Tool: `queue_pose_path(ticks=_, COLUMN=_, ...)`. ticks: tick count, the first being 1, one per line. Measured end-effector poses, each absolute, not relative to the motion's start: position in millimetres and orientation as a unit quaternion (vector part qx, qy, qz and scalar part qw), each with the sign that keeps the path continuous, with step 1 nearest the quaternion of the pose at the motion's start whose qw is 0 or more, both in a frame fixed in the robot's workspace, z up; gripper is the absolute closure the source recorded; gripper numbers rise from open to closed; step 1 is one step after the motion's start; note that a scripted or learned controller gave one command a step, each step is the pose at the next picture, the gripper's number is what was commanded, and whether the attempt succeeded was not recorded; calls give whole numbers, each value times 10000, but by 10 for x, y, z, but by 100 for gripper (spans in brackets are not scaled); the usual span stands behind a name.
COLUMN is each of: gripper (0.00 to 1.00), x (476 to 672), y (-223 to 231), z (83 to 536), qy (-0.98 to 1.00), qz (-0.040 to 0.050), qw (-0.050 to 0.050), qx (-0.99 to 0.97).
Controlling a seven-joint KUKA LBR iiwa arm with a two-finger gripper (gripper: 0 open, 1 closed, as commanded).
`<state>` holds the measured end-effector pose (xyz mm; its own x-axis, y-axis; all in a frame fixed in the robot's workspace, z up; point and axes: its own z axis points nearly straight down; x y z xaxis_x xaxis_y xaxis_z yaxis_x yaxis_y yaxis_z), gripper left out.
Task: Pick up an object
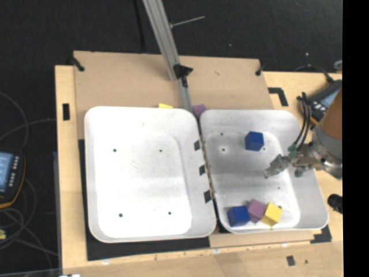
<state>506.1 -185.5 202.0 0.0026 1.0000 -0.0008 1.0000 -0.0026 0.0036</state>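
In the right bin a blue cube lies toward the back. At the bin's front edge sit another blue cube, a purple block and a yellow cube, packed close together. My gripper hangs over the right side of this bin, right of the rear blue cube and above the front cluster. Its fingers are spread and nothing is between them.
The left bin stands beside the right one. A yellow piece and a purple piece lie outside the bins at their back rims. A metal post slants up from the back of the bench.
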Motion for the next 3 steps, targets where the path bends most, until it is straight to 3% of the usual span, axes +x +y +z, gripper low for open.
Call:
queue_pose_path(ticks=1, gripper=0, x=5834, y=-1967, z=1697, qy=7086, qz=5, qw=13, qx=7056)
queue_pose_path(ticks=2, gripper=0, x=6407, y=-1814, z=935, qy=7088, qz=-2, qw=9, qx=7054)
queue_pose_path(ticks=3, gripper=100, x=6402, y=-1843, z=1094, qy=7103, qz=-14, qw=33, qx=7039)
